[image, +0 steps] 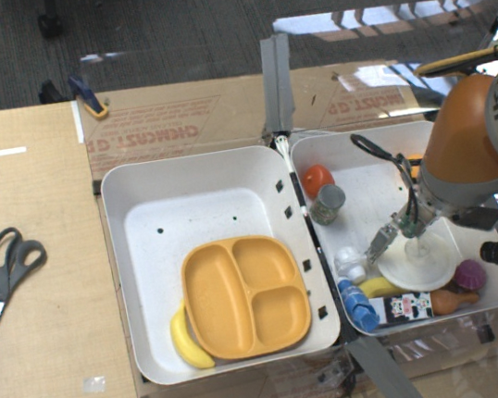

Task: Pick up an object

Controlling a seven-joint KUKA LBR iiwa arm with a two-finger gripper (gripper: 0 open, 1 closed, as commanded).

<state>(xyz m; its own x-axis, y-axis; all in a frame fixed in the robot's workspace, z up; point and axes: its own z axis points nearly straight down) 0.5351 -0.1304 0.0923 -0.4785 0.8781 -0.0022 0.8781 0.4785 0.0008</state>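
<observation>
The arm reaches over the right bin near the worktop's right edge. The left bin carries a yellow divided plate and banana. Whether the jaws above the clear plate are apart, I cannot tell.

Two white bins. In left bin: orange-yellow divided plate, with yellow banana at its lower-left edge. Right of plate, in the other bin: orange ball, grey cup, blue bottle, purple ball, black-and-white patterned box. Far left of plate: black-handled scissors.
</observation>
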